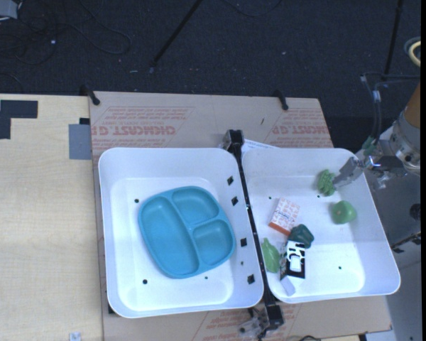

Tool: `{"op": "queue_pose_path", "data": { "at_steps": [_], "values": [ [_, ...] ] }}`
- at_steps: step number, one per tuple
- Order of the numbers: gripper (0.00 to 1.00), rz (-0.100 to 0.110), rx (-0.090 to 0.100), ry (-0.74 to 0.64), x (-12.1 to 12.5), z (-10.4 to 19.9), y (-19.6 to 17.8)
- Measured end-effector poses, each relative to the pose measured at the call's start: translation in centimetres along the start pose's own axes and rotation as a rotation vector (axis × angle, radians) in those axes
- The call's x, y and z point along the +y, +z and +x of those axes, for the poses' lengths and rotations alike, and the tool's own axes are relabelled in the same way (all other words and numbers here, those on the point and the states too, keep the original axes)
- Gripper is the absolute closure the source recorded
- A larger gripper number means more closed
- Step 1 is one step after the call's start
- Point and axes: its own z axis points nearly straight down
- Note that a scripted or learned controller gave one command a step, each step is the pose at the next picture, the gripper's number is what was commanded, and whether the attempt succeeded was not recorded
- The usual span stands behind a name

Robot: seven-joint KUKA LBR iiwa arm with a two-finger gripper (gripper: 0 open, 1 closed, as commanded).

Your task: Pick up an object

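Observation:
The right bin [369, 275] holds several small items. A green lumpy piece [326, 182] lies near its far right side, and a green ball [343, 212] sits just in front of it. A white and orange carton [285, 215], a dark teal piece [302, 234], a black and white item [295, 258] and a pale green piece [271, 254] cluster near the divider. My gripper [350, 170] reaches in over the bin's right rim, just right of and slightly above the green lumpy piece. I see nothing held in it.
The left bin [121, 190] holds a blue divided plate [186, 229]. A black divider rail [245, 212] runs between the bins. The arm's wrist [401, 148] hangs beyond the right bin's far right corner.

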Motion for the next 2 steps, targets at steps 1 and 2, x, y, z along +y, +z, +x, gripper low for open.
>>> {"op": "queue_pose_path", "data": {
  "at_steps": [1,2],
  "values": [
    [0.0,-0.013,-0.003,-0.002,0.2,0.0,-0.7],
    [0.0,-0.008,-0.002,-0.002,0.9,-0.1,5.4]
  ]
}}
